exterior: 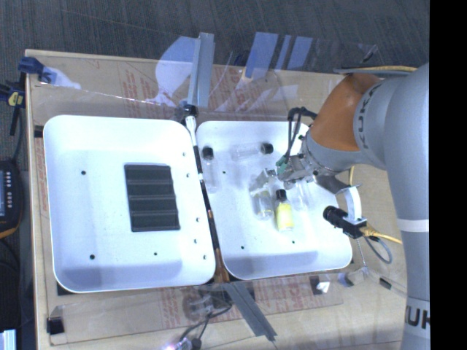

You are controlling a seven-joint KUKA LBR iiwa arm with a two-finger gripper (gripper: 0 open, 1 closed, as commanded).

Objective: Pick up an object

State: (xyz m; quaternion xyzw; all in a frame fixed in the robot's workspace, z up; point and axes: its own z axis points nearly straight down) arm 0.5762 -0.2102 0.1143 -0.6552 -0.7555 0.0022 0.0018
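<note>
The bench (44, 86) is flat brown board with faint red marks on it. Two shallow white bins sit on it, side by side, and their edges almost touch.

The left bin (73, 195) is smooth, shiny plastic with round corners. A dark, flat rectangle with ridges across it (152, 197) lies near its middle. A few tiny black dots mark the white floor around it.

The right bin (248, 257) is the same smooth white shape. Near its top left a clear bottle with a black cap (209, 162) lies close to the wall. Further right, another clear bottle with a black cap (252, 150) lies on its side. In the middle is a small yellow bottle with a black cap (283, 211), with its cap pointing to the far side. Just left of it lies a bunch of clear, crinkly plastic things (261, 192); they are see-through and hard to tell apart.

The arm (394, 122) comes in from the right. It is fat, round and grey, with a smooth orange band. It bends down over the right bin. The pincer (290, 170) is low in the bin, just above the yellow bottle's cap and beside the clear things. It is small and blurry here, so whether it is released or clenched cannot be told. Thin cables hang by the wrist.
</note>
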